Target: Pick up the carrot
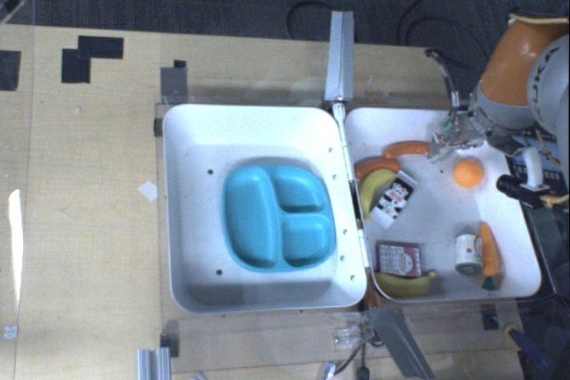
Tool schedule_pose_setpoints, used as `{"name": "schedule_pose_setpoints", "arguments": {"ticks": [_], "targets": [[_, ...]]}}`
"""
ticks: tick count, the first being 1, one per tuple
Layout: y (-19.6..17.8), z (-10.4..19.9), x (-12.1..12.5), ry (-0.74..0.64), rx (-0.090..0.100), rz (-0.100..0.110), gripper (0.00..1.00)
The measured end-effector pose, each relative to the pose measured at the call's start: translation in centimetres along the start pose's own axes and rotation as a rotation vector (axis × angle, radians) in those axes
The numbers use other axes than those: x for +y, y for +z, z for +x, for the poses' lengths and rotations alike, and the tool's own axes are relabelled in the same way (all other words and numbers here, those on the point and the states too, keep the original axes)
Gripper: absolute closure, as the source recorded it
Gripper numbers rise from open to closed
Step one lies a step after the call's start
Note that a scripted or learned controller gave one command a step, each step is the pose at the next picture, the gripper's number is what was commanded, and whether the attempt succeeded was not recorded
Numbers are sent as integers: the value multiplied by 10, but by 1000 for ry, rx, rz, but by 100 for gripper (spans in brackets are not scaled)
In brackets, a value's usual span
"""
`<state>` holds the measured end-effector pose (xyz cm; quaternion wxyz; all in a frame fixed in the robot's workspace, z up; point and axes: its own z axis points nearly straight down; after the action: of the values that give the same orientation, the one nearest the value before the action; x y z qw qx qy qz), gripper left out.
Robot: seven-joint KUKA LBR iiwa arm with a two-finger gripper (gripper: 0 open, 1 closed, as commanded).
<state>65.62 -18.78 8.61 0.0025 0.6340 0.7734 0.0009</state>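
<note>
Hovering over the back of the right bin [427, 125], my gripper [452, 135] shows nothing between its fingers, and from this high slanted view I cannot tell how far apart they stand. Just beside it toward the bin divider lies an orange sausage-shaped piece [405, 149], and just nearer the camera sits a small orange ball [468, 173]. Farther toward the divider a banana [374, 187] curves against a black-and-white card [393, 198]. The carrot [488, 252] lies well apart from the gripper, toward the bin's near edge, its green stub pointing to the front wall, with a small white can [466, 252] touching or just beside it on the divider side. Beyond those, a red packet [398, 259] rests above a second banana [405, 283]. The blue divided tray [276, 215] sits in the left bin [191, 191]. I judge this as the approach step, nothing grasped. Next I would carry the gripper toward the front edge, line it across the carrot's narrow width, and descend clear of the can.
</note>
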Motion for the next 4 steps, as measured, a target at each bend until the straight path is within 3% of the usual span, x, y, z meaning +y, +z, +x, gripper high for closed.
{"name": "schedule_pose_setpoints", "arguments": {"ticks": [1,2,3,4], "targets": [[-22,19,18,-38,3,3,0],[-1,-15,-23,-2,-1,-2,0],[-2,-7,-57,-37,0,-4,0],[-10,-7,-55,-38,0,-6,100]]}}
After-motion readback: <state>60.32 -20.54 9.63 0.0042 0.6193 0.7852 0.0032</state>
